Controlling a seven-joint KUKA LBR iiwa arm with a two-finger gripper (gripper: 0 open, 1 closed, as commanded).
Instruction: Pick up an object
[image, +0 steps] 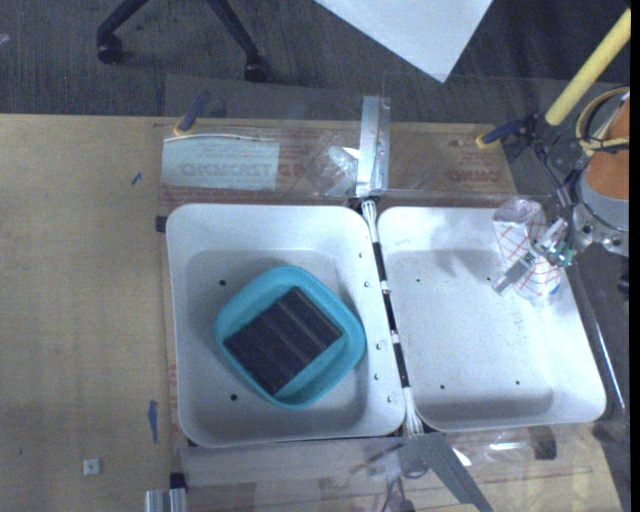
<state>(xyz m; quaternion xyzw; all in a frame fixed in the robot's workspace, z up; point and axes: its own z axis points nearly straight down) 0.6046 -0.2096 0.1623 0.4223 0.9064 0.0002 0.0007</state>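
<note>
A clear plastic container with red grid lines (533, 262) hangs at the right side of the right bin (480, 370), close to its right wall. My gripper (524, 266) comes in from the right under the orange-banded wrist (606, 190) and is shut on this container, whose clear wall wraps around the fingers. A faint shadow falls on the bin floor to its left. In the left bin (200, 400) lies a teal square dish (345, 335), turned like a diamond, with a dark ribbed block (282, 340) inside it, far from the gripper.
A metal divider (374, 140) stands behind the seam between the bins, with crumpled clear plastic (335, 168) beside it. A yellow-handled tool (588, 70) and cables lie at the back right. Wooden benchtop (70, 300) spreads to the left.
</note>
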